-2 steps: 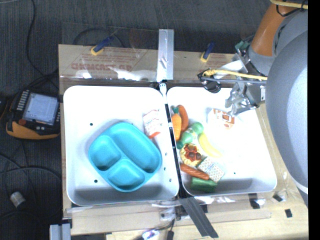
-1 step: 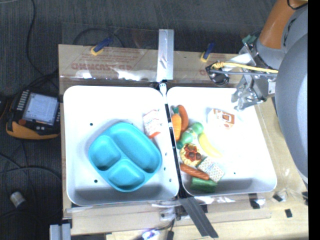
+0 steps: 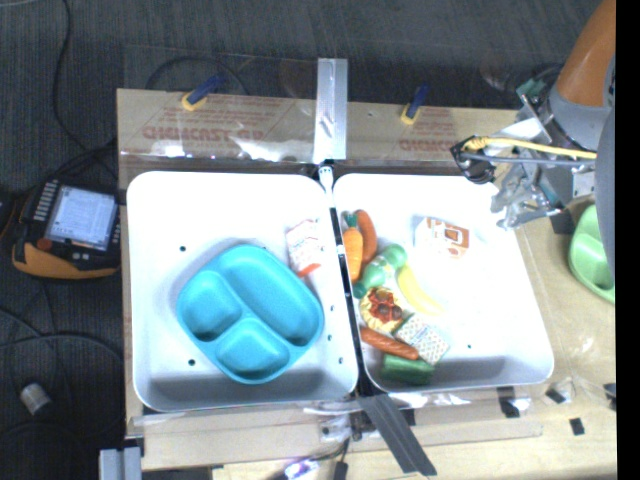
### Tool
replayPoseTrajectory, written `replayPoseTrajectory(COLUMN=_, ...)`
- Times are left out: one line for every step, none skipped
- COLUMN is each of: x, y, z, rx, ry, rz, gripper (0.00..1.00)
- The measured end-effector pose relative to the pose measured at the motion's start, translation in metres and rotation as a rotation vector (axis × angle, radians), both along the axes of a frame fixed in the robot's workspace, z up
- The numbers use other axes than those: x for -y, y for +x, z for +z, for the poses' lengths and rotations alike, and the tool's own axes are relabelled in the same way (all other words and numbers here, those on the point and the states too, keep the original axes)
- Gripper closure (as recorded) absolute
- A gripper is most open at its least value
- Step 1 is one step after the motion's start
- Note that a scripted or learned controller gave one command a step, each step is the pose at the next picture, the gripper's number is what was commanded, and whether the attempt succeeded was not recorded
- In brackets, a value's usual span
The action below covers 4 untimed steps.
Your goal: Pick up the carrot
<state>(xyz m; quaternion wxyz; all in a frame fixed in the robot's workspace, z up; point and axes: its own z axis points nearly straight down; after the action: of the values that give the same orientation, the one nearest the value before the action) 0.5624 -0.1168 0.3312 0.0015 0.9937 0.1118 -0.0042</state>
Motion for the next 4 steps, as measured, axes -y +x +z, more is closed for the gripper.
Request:
replayPoseTrajectory(x=0.022, y=-0.004, z=0.095, rx=0.002, ry=0.000, rz=-0.004, gripper=1.00)
replayPoseTrajectory(x=0.029, y=0.100, z=0.100, rx=0.001, ry=0.002, rz=0.199, gripper=1.00)
replayPoseTrajectory(x=0.029, y=0.100, z=0.100, rx=0.001, ry=0.002, rz=0.199, gripper=0.00)
replayPoseTrajectory(x=0.049, y=0.082, z=0.014, rx=0.000, ry=0.002, rz=0.107, gripper=0.00)
